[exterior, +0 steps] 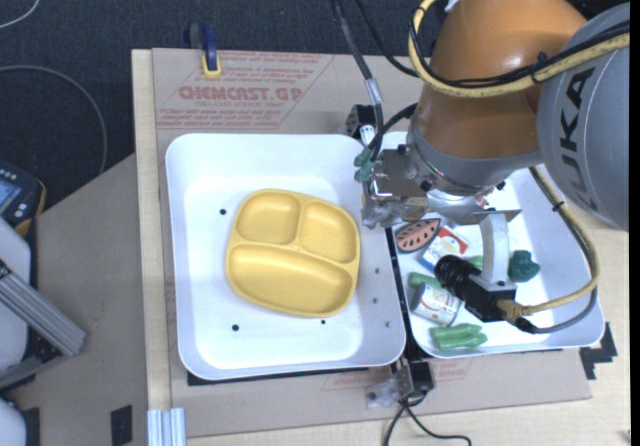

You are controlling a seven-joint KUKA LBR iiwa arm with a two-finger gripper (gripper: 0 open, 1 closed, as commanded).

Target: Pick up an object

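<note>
Orange and grey, the arm's wrist (495, 64) looms closest to the lens and covers most of the gripper (440, 224) beneath it; whether it is released or clenched cannot be told. Just under the gripper, in the right bin (575, 234), lie a watermelon slice (417, 233), a small can (436, 302), a green pod (458, 337) and a green lump (522, 265). Left of the gripper, a yellow tray (292, 252) sits in the left bin (190, 234).

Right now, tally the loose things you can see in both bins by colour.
Yellow: 1, the divided tray in the left bin.
Green: 2, a pod-shaped piece and a small lump.
Red and green: 1, a watermelon slice.
White with label: 1, a small can.
Total: 5; the arm hides more.
</note>
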